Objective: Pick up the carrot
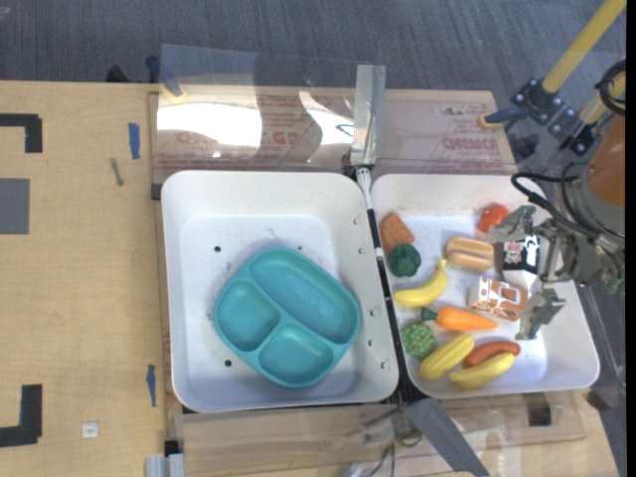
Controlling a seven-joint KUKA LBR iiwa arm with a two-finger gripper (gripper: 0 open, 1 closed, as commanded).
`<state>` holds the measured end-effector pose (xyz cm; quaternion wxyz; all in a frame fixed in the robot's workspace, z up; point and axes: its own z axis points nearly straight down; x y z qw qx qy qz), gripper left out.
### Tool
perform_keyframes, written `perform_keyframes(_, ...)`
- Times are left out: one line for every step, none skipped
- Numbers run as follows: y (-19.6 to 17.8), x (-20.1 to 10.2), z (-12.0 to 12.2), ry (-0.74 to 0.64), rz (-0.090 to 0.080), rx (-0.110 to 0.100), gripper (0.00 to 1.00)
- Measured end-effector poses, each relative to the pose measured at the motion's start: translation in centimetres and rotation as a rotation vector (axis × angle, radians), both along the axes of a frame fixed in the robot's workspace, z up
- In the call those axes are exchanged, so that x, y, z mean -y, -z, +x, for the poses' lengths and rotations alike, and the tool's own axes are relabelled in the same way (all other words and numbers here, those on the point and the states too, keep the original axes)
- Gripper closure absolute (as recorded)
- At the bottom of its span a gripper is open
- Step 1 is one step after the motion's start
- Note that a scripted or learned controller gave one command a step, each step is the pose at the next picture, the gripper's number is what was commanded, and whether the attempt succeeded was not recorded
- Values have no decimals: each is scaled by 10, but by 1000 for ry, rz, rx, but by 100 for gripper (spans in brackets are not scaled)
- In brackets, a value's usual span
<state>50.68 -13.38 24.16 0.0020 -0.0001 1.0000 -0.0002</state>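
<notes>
Jaws state can't be made out, so the gripper (542, 296) should drop squarely across the carrot (465, 319), avoiding the bananas.

The carrot (463, 318) is a small orange toy with a green tuft at its left end, lying flat and roughly horizontal in the lower right of the frame, its tip pointing right. It lies inside the right bin (586, 366), toward that bin's lower middle.
</notes>
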Motion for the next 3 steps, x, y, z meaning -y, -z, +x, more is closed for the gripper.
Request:
perform_keyframes(153,-36,18,-50,1,-1,0)
perform_keyframes(157,-36,9,-647,0,-2,0)
perform_keyframes(154,-38,-15,-674,-5,10,0)
